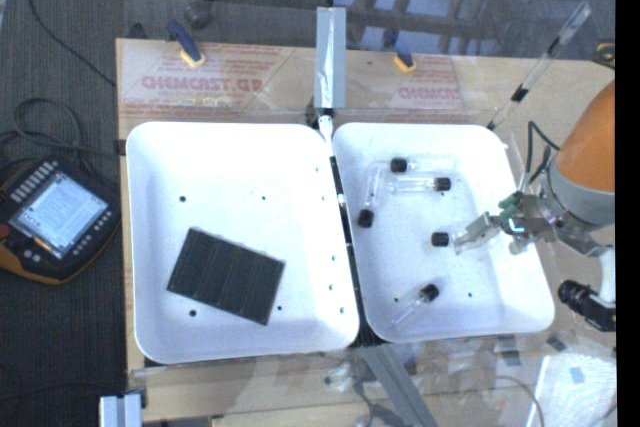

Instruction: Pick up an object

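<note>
Several small clear vials with black caps lie in the right bin (pixel 520 315). Two are near its back, one (pixel 415 165) with the cap at its left and one (pixel 422 183) with the cap at its right. A third vial (pixel 370 200) lies near the left wall and another vial (pixel 418 301) lies near the front. One more vial (pixel 446 238) lies at mid-right with its cap pointing left. My gripper (pixel 488 227) hangs low over the right side of this bin, right beside that vial's clear end. I cannot tell whether they touch.
A flat black rectangular pad (pixel 225 275) lies tilted in the front of the left bin (pixel 240 155). The divider between the bins (pixel 340 215) runs front to back. The arm's orange band (pixel 600 145) is over the right bin's right rim.
</note>
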Robot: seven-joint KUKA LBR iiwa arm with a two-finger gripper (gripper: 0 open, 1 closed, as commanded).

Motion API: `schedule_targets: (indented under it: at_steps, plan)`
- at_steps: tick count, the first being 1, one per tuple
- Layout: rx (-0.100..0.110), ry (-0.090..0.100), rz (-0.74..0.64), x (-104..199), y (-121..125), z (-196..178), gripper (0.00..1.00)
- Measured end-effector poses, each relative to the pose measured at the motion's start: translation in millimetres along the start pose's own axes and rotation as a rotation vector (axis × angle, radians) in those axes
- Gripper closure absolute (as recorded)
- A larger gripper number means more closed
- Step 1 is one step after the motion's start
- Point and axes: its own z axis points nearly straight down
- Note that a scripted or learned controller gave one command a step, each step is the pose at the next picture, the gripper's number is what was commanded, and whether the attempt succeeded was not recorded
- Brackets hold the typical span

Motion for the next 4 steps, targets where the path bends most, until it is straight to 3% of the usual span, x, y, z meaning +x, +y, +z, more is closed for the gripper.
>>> schedule_targets:
  at_steps: [1, 2, 3, 4]
  plan:
    - [-0.016, -0.001, -0.03, 67.3, 13.6, 103.7, 0.0]
    - [-0.018, 0.0, -0.03, 67.7, 14.7, 93.8, 1.0]
    - [-0.018, 0.0, -0.03, 67.7, 14.6, 93.9, 0.0]
    - [-0.016, 0.001, -0.03, 68.2, 14.6, 85.5, 1.0]
